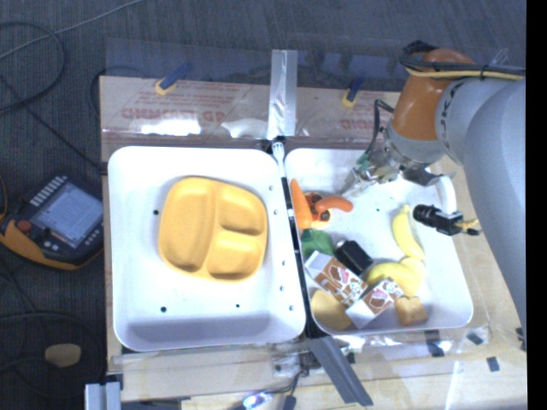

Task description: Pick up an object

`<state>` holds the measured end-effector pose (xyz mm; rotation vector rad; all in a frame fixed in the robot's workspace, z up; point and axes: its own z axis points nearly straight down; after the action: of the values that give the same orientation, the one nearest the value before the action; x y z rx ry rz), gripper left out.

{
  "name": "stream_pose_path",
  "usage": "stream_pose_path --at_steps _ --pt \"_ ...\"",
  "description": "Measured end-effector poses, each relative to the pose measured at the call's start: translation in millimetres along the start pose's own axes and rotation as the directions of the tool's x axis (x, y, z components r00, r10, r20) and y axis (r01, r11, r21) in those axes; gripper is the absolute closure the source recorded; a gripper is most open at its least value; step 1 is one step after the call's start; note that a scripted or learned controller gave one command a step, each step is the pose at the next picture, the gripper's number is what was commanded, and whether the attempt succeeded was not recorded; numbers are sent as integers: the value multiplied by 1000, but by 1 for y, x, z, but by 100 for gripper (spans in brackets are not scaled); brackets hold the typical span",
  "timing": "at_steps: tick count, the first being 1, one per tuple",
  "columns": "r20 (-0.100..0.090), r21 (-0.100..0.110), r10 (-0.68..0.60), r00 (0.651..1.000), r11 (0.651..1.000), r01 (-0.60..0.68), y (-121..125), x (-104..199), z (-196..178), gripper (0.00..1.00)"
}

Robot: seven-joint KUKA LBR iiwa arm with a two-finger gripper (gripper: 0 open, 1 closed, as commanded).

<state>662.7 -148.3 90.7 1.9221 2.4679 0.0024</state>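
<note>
A: Objects for picking all lie in the right bin (457,301), none lifted as far as the camera view tells. There is a carrot (298,203) against the divider on the left side, an orange toy (329,203) just beside it, a green piece (317,242) nearer, a small black block (352,254), two printed cartons (340,282), a banana (408,233) toward the right, and some yellowish fruit (329,310) along the near wall.

B: So nothing is done yet?

A: That is my judgement. Everything rests on the bin floor or on its neighbours. The whole pick is left: choose one, close on it, raise it clear.

B: And the pincer?

A: The pincer (373,171) sits low at the far edge of the right bin, below the orange band (419,109) of the arm, near the orange toy but apart from it. It is small and partly blurred against the white floor, so I cannot tell how wide it stands, and I see nothing caught in it.

B: Touching anything?

A: It may be at or near the bin floor; I cannot say for sure. No object is against it.

B: The left bin (128,229)?

A: It holds a yellow divided tray (214,227), well apart from the arm. The worktop (197,101) beyond bears taped sheeting.
</note>
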Motion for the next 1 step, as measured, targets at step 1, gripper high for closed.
stream_pose_path --at_steps 1 --pt "-2 4 0 1000 1000 0 -1 1 2 0"
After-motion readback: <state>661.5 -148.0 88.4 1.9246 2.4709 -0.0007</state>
